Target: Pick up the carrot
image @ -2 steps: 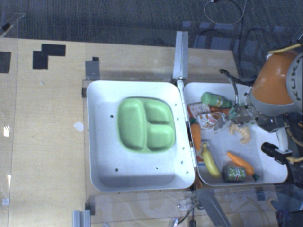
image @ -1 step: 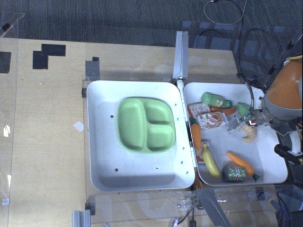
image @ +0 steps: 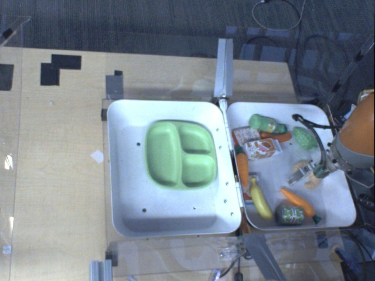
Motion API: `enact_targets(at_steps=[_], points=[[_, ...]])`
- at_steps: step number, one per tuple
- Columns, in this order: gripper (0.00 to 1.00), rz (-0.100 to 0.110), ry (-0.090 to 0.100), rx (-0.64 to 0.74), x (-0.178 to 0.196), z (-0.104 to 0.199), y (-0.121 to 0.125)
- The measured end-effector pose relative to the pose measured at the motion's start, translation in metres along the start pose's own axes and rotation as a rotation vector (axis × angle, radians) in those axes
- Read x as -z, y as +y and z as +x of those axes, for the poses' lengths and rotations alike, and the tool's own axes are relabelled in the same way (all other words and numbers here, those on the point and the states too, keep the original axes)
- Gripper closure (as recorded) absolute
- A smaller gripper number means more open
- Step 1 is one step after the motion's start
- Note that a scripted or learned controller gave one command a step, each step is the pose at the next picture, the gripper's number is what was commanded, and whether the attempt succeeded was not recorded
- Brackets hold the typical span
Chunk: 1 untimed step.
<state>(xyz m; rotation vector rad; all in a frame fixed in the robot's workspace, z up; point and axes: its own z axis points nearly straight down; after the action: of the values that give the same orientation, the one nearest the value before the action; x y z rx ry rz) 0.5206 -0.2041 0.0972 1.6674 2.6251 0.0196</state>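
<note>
The task's thing, a short tapered orange carrot (image: 297, 200) with a bit of green at its thick end, lies slantwise near the front right of the right-hand shallow white bin (image: 343, 212), just above a dark green round can (image: 290, 215) and apart from the gripper. Other orange pieces lie in the same bin: a long one (image: 242, 170) along the left wall above a yellow banana (image: 259, 199), and one (image: 276, 137) near a green bottle (image: 267, 123). The two-finger metal gripper (image: 303, 172) hangs over the middle of this bin, up and left of the carrot, with nothing seen between its fingers; how wide they stand I cannot tell. The left-hand white bin (image: 126, 174) holds a green divided plastic tray (image: 180, 153).
</note>
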Motion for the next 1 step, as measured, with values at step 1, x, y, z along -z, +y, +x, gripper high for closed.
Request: enact_targets(at_steps=[1], points=[[0.00,0.009,0.009,0.063,0.0093,0.0116,-0.0228]])
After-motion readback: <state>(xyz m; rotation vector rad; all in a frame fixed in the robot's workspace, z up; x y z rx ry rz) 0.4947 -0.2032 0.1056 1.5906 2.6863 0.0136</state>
